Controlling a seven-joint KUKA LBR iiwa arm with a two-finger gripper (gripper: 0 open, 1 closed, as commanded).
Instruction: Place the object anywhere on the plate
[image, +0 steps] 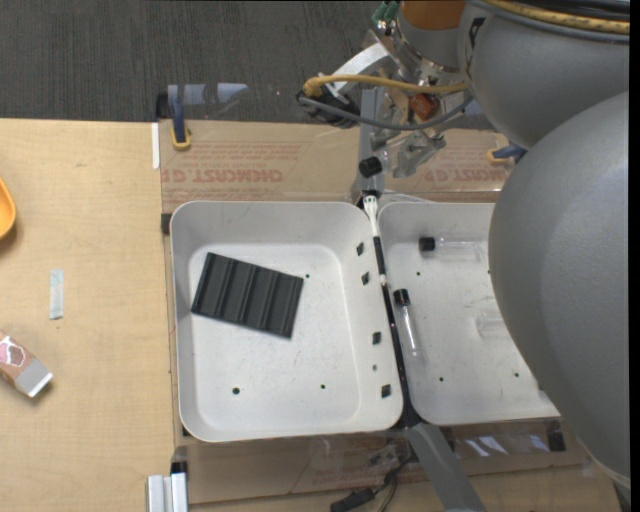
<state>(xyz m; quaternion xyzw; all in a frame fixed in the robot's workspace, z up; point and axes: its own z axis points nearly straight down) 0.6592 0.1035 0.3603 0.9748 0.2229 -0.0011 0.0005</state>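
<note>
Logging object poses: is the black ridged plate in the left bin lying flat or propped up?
Flat: the black ridged plate lies on the left bin floor, skewed, clear of the walls.

Dark grey carpet (150, 50) along the far side. Light wood bench (80, 200) at left. Brown printed cardboard (260, 165) under two white bins (185, 300), side by side. Lighting even, no hard shadows.

The dark ribbed rectangular plate (247, 294) looks like matt black plastic with raised ridges. Both shallow white bins, the left bin (200, 400) and the right bin (450, 395), are smooth plastic with a faint sheen. The pale bench (90, 200) has a matt wood-grain surface. Brown printed cardboard (260, 165) lies behind the bins. The large grey arm (570, 250) is smooth, softly glossy.
</note>
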